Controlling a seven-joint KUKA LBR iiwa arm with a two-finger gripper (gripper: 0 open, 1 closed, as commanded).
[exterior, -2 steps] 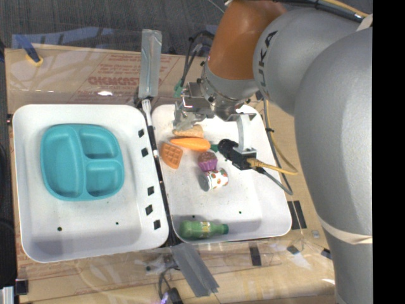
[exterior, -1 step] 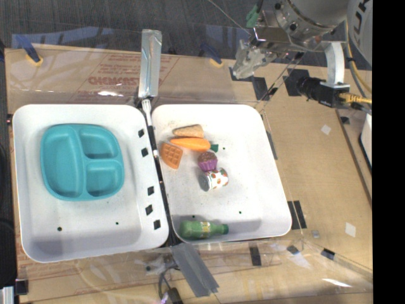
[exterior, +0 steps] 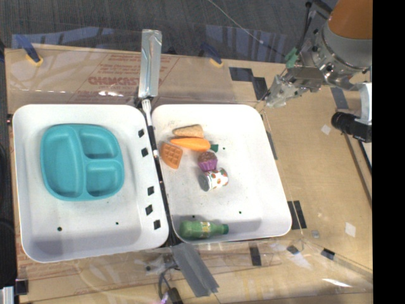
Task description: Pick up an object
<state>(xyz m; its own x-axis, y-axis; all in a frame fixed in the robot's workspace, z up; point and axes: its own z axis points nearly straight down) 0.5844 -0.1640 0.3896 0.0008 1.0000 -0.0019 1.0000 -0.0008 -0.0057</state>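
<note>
The grey arm with the orange band reaches in from the right; its two-finger gripper (exterior: 273, 97) hangs above the upper right corner of the right-hand shallow white bin (exterior: 253, 195), just outside the rim; nothing is seen between the jaws, and whether they stand open or shut cannot be told at this size.

The right-hand bin holds the candidate objects; a tan bread-shaped piece (exterior: 188, 131) lies at the top of the group, touching an orange toy carrot (exterior: 191, 144) just below it; an orange waffle-patterned square (exterior: 171, 154) lies to the left of the carrot, near the divide between the bins; a purple toy item (exterior: 207, 161) sits below the carrot, with a small white can with printed markings (exterior: 215, 180) just beneath it; a green plastic bottle (exterior: 204, 228) lies on its side along the lower wall, well apart from the rest.

The left-hand shallow white bin (exterior: 38, 233) carries a teal plastic divided plate (exterior: 81, 161).

Judgement of step: approach, with no object yet engaged. The next move appears to call for travel down and to the left over the cluster, then a descent; the bottle, lying alone, seems the least obstructed target, while the clustered pieces risk a jaw landing on a neighbour.
</note>
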